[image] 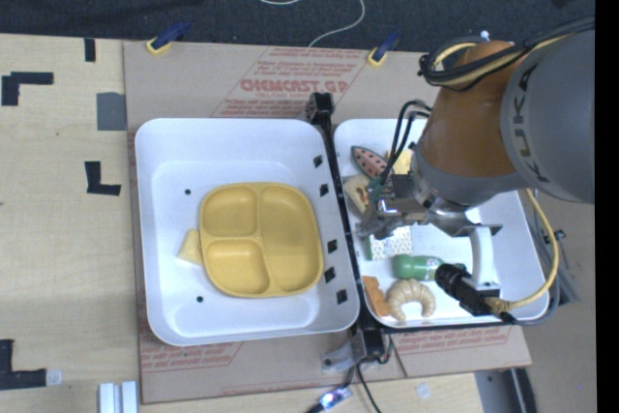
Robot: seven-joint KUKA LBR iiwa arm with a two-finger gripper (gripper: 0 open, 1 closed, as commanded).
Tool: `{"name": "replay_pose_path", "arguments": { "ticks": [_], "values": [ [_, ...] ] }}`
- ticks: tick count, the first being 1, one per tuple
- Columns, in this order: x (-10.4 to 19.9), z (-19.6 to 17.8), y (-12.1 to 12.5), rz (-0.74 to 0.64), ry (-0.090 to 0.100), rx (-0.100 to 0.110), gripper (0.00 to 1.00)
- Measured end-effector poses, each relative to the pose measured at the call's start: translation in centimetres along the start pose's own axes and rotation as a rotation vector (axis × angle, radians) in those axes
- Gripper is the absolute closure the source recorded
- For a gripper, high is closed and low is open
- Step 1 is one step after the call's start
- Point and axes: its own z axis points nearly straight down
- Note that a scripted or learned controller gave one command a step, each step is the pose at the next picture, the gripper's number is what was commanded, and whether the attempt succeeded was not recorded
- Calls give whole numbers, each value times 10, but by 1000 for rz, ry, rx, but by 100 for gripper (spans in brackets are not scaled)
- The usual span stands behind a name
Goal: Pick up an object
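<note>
The right bin (522, 300) holds several small things: a tan croissant (413, 298), a green piece (416, 266), an orange piece (371, 293) at the front left corner, a speckled white block (397, 241) and a pinkish patterned piece (368, 159) near the back left. My gripper (383, 213) reaches down into the left part of this bin, just above the speckled block and beside a pale round thing (359, 193). The wrist hides its fingertips.
The left bin (160, 150) holds a yellow divided plate (261, 239) with a pale yellow wedge (190, 249) tucked under its left side. The grey and orange arm (484, 131) covers the back of the right bin. A black divider (334, 208) runs between the bins.
</note>
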Motion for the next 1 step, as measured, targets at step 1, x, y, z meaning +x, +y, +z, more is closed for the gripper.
{"name": "replay_pose_path", "arguments": {
  "ticks": [1],
  "values": [
    [5, 5, -6, 2, -2, 1, 100]
  ]
}}
